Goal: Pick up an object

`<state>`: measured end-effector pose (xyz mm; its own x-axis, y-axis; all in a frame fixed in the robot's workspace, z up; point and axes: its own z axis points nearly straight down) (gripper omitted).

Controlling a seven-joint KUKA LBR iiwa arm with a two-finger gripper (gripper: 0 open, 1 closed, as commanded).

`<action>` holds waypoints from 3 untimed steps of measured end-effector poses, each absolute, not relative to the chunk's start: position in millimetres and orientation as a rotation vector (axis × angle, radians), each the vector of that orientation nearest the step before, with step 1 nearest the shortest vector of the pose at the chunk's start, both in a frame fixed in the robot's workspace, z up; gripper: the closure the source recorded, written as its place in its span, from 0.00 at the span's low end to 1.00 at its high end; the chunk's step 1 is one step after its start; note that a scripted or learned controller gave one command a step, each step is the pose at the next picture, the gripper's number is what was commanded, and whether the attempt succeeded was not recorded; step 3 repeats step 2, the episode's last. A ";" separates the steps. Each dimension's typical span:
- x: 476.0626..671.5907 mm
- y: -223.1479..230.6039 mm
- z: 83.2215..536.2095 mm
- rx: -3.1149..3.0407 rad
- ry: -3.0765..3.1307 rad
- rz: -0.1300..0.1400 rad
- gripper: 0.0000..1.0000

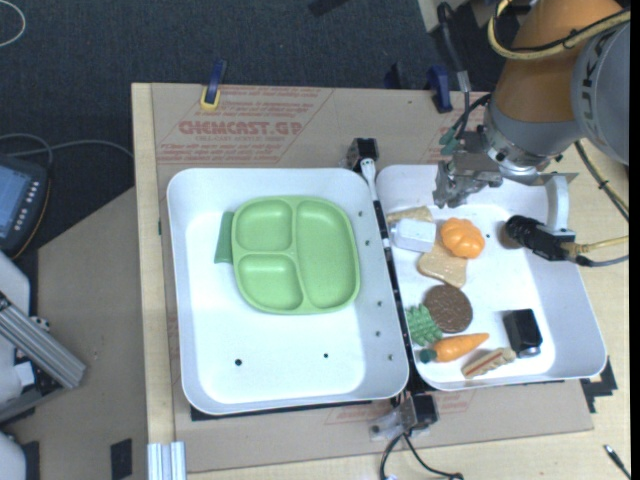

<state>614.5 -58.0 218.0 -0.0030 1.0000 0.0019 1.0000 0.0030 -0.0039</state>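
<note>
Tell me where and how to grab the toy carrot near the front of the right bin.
Grip the carrot across its thick orange middle, coming straight down from above. It lies flat and long, so set the end effector crosswise to its length. Avoid the green leafy end and the piece lying alongside it.

Dark blue-grey carpet floor (150, 28), cardboard-topped bench (270, 118), blue clamps (213, 83), perhaps a monitor (20, 203) at left.

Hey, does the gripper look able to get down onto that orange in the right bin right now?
Probably yes. The gripper hangs just up and left of the orange, whose top is uncovered; the bread slice touches its lower-left side.
</note>
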 end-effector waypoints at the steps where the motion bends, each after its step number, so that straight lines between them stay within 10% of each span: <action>1: 602.2 -35.4 229.8 -2.216 -2.223 0.000 1.00; 3: 603.0 -34.4 232.4 -2.220 -2.223 -0.001 1.00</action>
